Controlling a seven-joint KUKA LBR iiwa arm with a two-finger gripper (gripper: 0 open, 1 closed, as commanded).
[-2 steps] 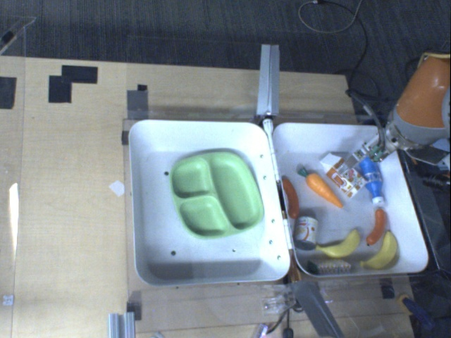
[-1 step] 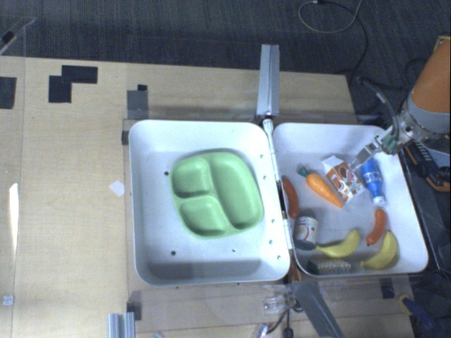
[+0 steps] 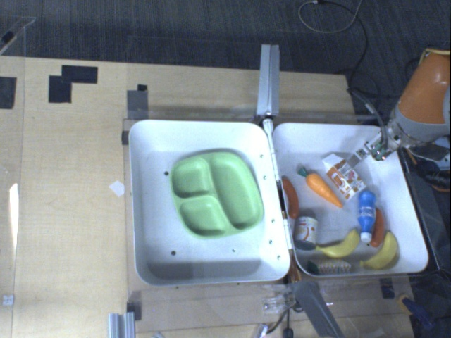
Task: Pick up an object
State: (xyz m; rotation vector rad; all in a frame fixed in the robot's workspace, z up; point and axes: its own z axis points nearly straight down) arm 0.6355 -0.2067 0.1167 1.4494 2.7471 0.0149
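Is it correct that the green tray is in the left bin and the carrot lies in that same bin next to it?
Not quite. The green tray is in the left bin, but the carrot lies in the right bin, among the bananas and the blue bottle. The camera view shows this.
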